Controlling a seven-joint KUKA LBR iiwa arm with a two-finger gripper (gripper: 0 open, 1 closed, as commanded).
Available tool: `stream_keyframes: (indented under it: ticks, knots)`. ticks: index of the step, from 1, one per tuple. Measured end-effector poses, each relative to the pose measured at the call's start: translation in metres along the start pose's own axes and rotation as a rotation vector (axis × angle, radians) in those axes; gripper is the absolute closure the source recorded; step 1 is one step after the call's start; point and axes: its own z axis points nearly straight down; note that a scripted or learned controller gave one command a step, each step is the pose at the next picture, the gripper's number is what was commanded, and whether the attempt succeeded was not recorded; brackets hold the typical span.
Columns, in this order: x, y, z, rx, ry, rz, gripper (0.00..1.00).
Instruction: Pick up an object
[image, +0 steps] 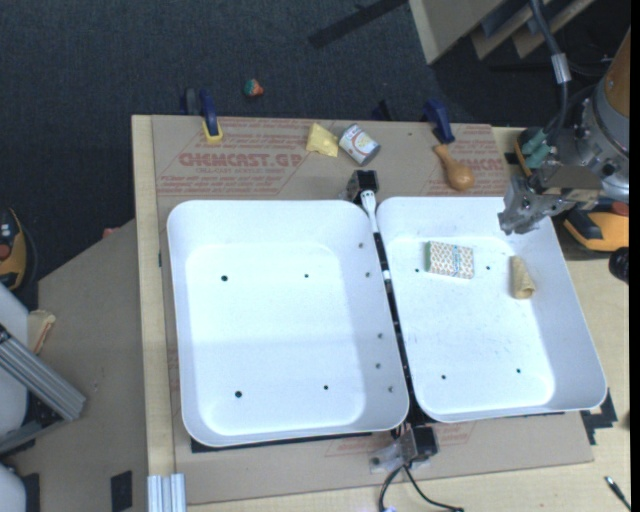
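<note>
gripper (520, 218) hung over right white bin's (560, 340) far corner, finger state unclear | small tan cork-like cylinder (521, 277) just below it, long axis near-far | flat patterned sponge pad (450, 260) further left

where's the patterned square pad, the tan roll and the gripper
patterned square pad (450, 259), camera view, centre of its top face
tan roll (521, 277), camera view, middle of its length
gripper (519, 219), camera view, lower tip
</note>
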Motion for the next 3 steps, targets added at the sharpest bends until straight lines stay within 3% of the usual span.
stream_keyframes:
  ticks: [1, 2, 3]
  knots:
    - [-0.081, -0.022, -0.053, 0.004, -0.004, 0.012, 1.00]
    - [-0.037, -0.024, -0.003, 0.018, 0.002, 0.001, 1.00]
    - [-0.033, -0.025, 0.040, 0.018, 0.002, 0.004, 1.00]
